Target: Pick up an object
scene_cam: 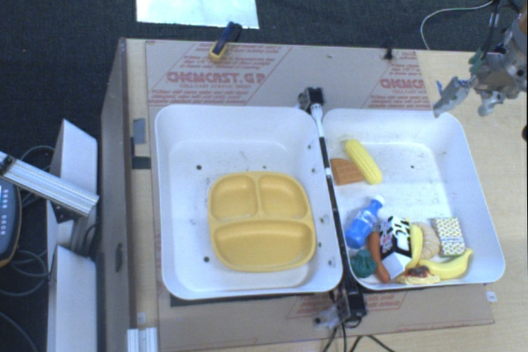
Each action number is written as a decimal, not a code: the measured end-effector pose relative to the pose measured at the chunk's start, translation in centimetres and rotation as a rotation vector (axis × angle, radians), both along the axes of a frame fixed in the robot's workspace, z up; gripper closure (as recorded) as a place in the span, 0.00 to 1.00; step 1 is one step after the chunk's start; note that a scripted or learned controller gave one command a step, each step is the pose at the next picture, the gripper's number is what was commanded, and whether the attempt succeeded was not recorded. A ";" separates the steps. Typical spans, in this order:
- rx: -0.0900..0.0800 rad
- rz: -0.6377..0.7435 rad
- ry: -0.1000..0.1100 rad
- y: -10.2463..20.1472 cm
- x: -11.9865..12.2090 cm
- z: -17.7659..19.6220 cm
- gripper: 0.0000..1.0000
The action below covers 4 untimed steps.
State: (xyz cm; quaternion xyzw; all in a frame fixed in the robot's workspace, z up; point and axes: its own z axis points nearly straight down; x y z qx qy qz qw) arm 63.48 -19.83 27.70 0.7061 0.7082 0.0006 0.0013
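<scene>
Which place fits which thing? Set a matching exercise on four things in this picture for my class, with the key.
Things:
1. yellow three-compartment plastic tray
2. yellow toy corn cob
3. blue plastic bottle
4. two-finger gripper

Places:
A. upper part of the right bin
B. above the right bin's far right corner
C. in the left bin
D. right bin, beside the divider between the bins

Pairs: 1-C, 2-A, 3-D, 4-B
</scene>
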 end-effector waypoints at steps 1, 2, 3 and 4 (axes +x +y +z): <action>0.002 0.001 0.004 9.3 -1.5 -16.8 0.00; -0.002 0.001 -0.016 11.0 -0.4 -18.5 0.00; 0.000 0.002 -0.021 11.1 -0.3 -17.3 1.00; 0.002 0.002 -0.003 16.5 -2.6 -6.9 1.00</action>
